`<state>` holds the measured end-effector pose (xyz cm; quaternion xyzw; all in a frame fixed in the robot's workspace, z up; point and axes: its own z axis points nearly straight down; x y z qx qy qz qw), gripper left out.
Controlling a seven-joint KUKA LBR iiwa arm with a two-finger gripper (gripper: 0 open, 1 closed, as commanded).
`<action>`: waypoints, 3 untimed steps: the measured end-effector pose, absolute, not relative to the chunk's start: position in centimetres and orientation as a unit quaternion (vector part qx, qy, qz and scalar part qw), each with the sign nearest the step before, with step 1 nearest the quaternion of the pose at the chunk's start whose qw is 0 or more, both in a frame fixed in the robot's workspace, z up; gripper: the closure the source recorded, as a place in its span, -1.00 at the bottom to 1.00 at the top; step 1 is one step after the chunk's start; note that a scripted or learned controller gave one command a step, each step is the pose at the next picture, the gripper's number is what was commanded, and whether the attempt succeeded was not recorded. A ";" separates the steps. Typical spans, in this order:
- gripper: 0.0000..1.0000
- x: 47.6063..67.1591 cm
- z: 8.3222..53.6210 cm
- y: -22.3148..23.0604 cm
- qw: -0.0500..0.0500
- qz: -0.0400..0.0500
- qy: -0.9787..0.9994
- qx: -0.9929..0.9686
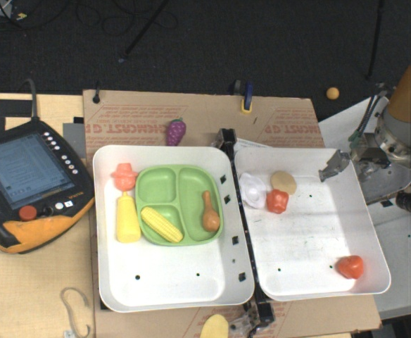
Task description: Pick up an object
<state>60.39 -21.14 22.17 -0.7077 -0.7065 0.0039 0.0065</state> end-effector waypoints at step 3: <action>-1.00 61.3 13.9 -19.9 0.003 0.001 -0.708 -0.706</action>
